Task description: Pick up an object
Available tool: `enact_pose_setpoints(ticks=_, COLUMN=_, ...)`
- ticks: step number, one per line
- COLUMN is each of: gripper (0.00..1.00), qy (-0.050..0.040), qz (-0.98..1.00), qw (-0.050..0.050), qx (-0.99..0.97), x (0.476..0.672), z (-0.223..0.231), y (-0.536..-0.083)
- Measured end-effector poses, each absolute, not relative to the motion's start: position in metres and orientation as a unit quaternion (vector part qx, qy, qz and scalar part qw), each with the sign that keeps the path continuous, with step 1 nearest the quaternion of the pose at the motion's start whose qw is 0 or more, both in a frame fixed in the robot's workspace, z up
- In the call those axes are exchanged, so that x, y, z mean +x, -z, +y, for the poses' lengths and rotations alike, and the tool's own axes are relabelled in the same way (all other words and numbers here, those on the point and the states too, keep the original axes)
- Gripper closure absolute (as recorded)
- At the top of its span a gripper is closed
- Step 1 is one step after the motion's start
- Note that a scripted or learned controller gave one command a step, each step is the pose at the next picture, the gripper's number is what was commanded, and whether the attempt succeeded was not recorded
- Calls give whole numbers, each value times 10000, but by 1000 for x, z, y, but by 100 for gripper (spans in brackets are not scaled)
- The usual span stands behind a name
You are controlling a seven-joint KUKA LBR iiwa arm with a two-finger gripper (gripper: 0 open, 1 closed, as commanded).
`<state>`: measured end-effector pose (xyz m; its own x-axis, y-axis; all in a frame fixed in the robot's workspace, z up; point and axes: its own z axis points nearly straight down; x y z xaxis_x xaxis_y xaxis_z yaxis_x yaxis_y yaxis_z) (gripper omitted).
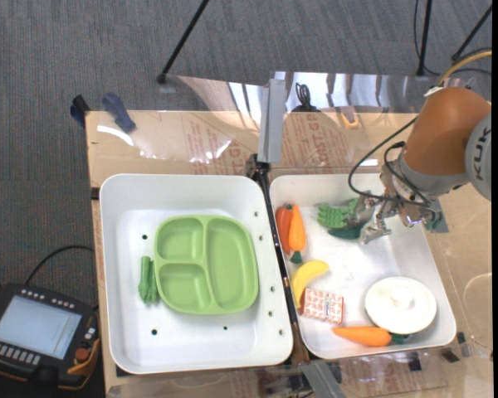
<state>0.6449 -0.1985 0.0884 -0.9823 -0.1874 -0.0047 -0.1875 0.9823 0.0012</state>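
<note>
I am reaching in from the right over the right bin, my hand hanging low above its upper part, and I cannot tell whether it is spread or pressed together. Just beside it, to the left, a green leafy toy is lying on the bin floor; whether I am touching it I cannot tell. Farther left, against the bin's wall, two carrots are lying side by side, with a banana below them. A small red-and-white packet is sitting near the banana, a round white lid near the lower right corner, and another carrot along the bottom edge. The left bin is holding a green divided plate with a green pod just beside its left rim. Both bins are resting on a pale bench under glossy film, above dark grey carpet. A tablet controller is lying on the floor at lower left.
</note>
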Motion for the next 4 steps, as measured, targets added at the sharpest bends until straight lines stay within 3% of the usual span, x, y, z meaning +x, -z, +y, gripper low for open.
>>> enact_pose_setpoints(ticks=2, gripper=100, qy=-3, qz=9525, qw=0, qx=3044, x=638, z=-213, y=-88)
enact_pose_setpoints(ticks=3, gripper=100, qy=-9, qz=8476, qw=0, qx=5306, x=582, z=-129, y=-89)
enact_pose_setpoints(ticks=4, gripper=100, qy=-27, qz=8245, qw=33, qx=5658, x=647, z=-50, y=-192)
